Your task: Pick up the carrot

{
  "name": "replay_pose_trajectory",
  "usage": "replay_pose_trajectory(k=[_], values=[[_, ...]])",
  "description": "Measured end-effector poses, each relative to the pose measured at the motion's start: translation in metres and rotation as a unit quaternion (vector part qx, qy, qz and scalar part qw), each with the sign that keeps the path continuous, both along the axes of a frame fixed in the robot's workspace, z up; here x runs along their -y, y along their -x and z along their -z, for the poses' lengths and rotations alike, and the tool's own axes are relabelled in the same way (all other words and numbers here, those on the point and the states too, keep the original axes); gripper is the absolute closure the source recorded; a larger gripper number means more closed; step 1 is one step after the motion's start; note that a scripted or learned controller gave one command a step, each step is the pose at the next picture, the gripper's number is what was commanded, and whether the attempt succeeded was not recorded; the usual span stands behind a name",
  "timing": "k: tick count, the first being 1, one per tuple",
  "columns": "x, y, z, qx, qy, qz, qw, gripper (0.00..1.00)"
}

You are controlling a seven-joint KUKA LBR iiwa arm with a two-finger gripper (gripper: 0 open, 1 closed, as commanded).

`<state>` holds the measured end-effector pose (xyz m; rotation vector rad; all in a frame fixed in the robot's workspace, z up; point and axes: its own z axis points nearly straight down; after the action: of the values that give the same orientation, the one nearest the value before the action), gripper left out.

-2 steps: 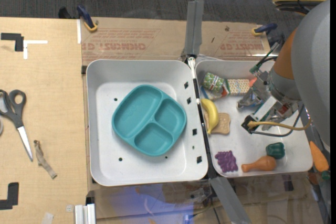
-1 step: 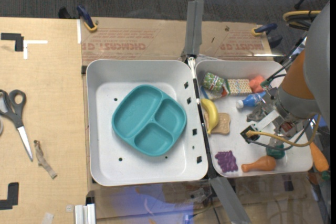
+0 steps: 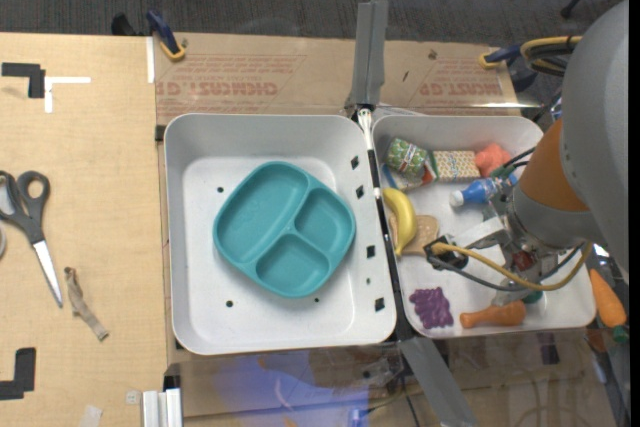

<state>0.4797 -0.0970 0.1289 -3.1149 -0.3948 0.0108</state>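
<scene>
Grey arm (image 3: 600, 115) reaches down into the right bin (image 3: 455, 327) — fingers' (image 3: 520, 287) state unclear — just above the carrot (image 3: 493, 316).

Grey arm (image 3: 600, 115) from the right, orange-banded wrist bent down, pincer (image 3: 520, 277) low.

An orange carrot (image 3: 495, 315) is seen lying on its side on the floor of the right-hand white bin (image 3: 440, 127), close to the near wall. Its length is laid roughly left to right, slightly tilted, with a purple bunch of grapes (image 3: 431, 307) just to its left.
</scene>
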Motion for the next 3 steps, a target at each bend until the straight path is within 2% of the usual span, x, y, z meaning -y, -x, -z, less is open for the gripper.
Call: replay_pose_trajectory(k=[2,3], values=[[-0.0001,0.0,0.0001,0.0,0.0,0.0,1.0,0.0],[0.0,0.0003,-0.0076,-0.003,-0.0004,-0.002,1.0,1.0]])
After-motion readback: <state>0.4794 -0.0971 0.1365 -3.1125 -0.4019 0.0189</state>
